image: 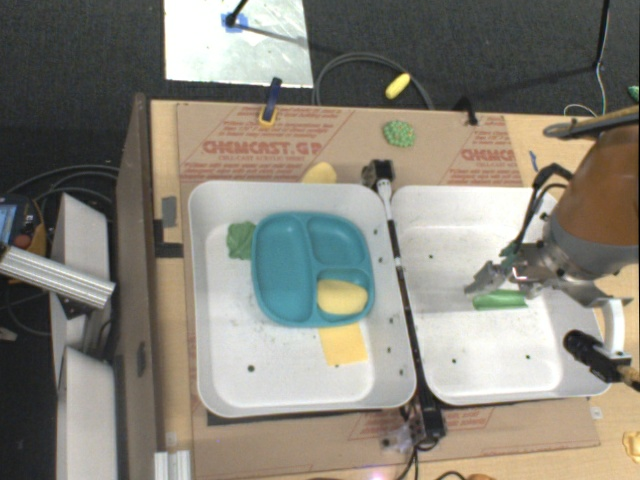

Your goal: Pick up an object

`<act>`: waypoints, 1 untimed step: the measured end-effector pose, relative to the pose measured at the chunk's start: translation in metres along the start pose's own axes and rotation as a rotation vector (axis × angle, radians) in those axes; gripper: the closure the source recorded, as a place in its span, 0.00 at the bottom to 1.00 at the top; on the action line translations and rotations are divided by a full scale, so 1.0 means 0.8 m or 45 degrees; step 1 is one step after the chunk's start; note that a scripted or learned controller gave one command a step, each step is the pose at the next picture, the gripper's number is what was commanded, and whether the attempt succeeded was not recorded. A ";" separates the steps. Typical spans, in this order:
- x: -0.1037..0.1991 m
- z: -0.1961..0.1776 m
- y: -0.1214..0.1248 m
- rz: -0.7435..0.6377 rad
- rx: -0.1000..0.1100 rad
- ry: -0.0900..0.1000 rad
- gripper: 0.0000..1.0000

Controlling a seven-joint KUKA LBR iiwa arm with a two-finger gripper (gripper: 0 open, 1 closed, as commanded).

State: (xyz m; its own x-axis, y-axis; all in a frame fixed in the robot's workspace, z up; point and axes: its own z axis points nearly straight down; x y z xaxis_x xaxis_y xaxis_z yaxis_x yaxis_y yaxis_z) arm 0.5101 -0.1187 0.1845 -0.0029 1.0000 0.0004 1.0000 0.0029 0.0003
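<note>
A green stick-shaped object (499, 302) lies flat in the right bin (450, 368), toward its right side. My gripper (498, 279) hovers just above and against the green object's upper edge, reaching in from the right; the view does not show whether it holds it. In the left bin (215, 368) sits a teal divided plate (290, 268) with a yellow rounded object (341, 296) in its lower right compartment. A flat yellow slice (344, 345) lies just below the plate, and a green leafy piece (240, 239) lies at the plate's left edge.
Behind the bins, on the cardboard sheet (250, 148), rest a pale yellow lump (320, 174) and a green bumpy object (399, 133). A black divider clamp (378, 175) stands between the bins at the back. The bulky arm (600, 218) covers the right bin's right edge.
</note>
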 end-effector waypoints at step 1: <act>-0.018 0.130 0.037 0.002 -0.001 -0.002 0.00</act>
State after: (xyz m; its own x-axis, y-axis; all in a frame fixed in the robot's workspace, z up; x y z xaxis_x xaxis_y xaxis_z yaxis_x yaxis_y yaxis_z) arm 0.5401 -0.1332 0.0802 -0.0017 1.0000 -0.0013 1.0000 0.0017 0.0014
